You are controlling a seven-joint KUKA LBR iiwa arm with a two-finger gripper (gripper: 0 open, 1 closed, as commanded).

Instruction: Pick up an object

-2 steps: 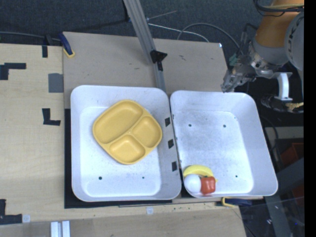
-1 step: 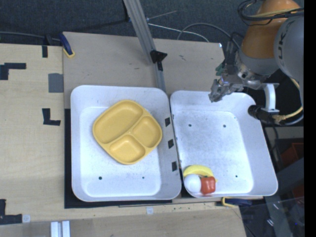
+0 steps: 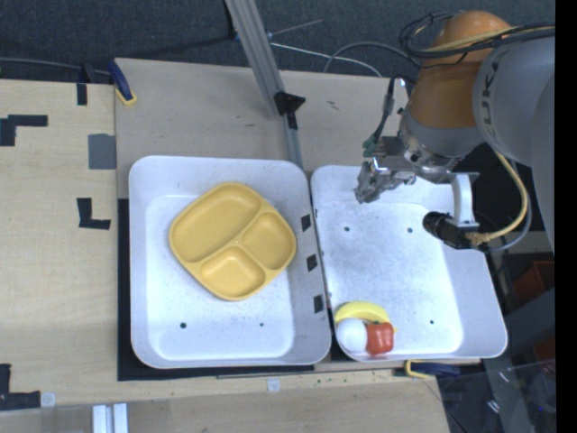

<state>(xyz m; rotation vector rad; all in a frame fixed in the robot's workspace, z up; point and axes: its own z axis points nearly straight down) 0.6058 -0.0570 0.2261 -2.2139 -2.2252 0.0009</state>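
Right bin floor [image 3: 397, 269] mostly open; small toys [image 3: 365, 327] crowd near-left corner (against divider). Yellow tray [image 3: 233, 240] fills left bin middle.

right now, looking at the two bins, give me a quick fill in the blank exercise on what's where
1. The yellow divided plate lies in the ____ bin of the camera view.
2. The plate has ____ compartments.
3. The small yellow, white and red object sits in the right bin, in the near corner closest to the ____ bin.
4. The gripper hangs over the ____ end of the right bin.

Missing words: left; three; left; far
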